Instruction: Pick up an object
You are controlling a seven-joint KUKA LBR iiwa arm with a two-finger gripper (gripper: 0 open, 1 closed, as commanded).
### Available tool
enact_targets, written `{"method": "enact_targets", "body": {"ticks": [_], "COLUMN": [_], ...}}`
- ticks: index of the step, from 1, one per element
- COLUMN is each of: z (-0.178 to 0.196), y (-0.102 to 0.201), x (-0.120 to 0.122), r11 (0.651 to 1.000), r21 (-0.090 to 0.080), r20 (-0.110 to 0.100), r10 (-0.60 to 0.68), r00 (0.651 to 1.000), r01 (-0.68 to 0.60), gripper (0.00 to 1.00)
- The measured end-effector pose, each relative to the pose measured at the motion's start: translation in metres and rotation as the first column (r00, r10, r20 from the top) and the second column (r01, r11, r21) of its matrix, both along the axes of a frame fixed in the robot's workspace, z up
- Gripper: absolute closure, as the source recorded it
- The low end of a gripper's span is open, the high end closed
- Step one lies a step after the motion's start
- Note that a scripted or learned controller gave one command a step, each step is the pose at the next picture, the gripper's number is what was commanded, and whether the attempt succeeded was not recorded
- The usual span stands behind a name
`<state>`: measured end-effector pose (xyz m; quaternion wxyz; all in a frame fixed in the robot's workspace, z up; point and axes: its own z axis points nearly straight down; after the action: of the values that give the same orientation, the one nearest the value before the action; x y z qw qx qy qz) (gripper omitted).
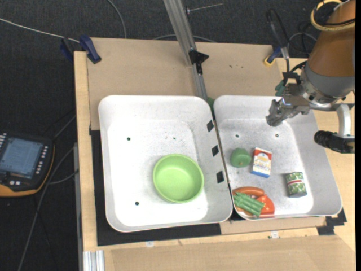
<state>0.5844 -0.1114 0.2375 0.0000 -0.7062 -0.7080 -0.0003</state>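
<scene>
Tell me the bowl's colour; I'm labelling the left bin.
Light green, seen plainly in the camera view: the bowl.

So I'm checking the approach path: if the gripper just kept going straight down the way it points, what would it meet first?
Probably bare bin floor. The gripper points down over the back of the right bin, and the small carton and green ball lie nearer the front, off that line. Depth is hard to judge from this slanted view.

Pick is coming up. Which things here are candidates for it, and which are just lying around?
For the job:
pincer, over the right bin
green ball
small carton
green can
plate of toy vegetables
green bowl in the left bin

Lying about:
blue clamps
handheld pendant
</scene>
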Motion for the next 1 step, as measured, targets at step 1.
{"method": "enact_targets", "body": {"ticks": [1], "z": [-0.0094], "y": [0.0486], "x": [-0.0103], "r11": [1.000], "r21": [0.001], "r20": [-0.001], "r10": [0.001], "r00": [1.000], "r01": [-0.001], "gripper": [1.00]}}
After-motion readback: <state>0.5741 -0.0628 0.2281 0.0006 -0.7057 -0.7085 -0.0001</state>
